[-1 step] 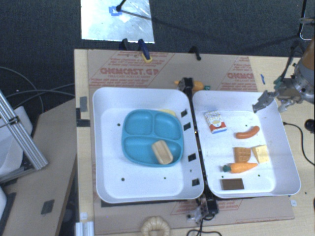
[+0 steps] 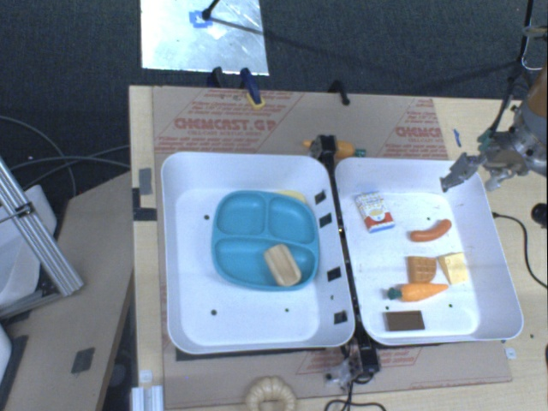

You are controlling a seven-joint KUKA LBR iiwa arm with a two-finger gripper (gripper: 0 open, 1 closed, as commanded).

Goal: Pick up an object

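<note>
A grey robot arm's gripper hangs over the upper right rim of the right bin, its fingers bare, holding nothing; whether they stand open or shut cannot be told from this slant. Nothing is yet lifted.

Below it the right bin carries the candidates: a small red-and-white carton near the top left, a sausage toward the middle, a waffle touching a wedge of cheese, a carrot just under them, and a dark brown bar near the front wall. In the left bin a blue divided plate holds a bread roll.

The step in hand appears to be the approach. The sausage looks the best choice: it lies nearest the gripper, well apart from its neighbours, and is narrow enough to sit between two fingers. A clean try would bring the gripper down over its middle with the fingers spread across its short width, not along its length, and close only once both straddle it. The waffle and cheese, pressed together, invite a double catch or a shove; the flat bar offers little to bite. The bin's raised rim just beside the gripper is the thing to clear on the way down.
</note>
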